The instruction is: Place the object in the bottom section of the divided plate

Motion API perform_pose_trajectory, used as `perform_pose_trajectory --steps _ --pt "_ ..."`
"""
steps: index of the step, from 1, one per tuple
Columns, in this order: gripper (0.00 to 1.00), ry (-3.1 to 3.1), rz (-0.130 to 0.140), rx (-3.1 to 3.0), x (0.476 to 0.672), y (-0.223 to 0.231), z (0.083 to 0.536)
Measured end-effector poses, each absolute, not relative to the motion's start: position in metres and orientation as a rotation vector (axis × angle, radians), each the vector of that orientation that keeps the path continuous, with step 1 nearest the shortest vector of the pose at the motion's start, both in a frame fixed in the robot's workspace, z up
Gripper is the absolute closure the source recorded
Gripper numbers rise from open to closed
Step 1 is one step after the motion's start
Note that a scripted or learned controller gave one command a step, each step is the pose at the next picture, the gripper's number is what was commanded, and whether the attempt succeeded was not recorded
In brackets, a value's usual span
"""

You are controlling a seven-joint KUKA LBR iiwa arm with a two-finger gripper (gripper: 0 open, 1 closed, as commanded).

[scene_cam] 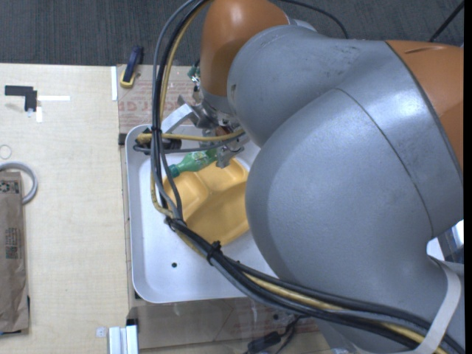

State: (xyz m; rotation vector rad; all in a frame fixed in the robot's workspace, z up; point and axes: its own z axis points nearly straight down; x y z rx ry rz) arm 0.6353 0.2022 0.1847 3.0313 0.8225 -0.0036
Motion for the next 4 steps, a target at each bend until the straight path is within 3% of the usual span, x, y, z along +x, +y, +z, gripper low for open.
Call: perform_pose_trajectory --steps 1,2,3,4 --pt "1.0 0.528 -0.002 3.096 0.646 0.226 0.148" --pt "1.0 0.569 0.046 3.088 0.586 0.228 0.105" --pt "1.0 0.307 -0.002 3.124 0.579 0.227 0.159" --pt "0.0 0.308 -0.003 3.124 0.579 0.227 0.159"
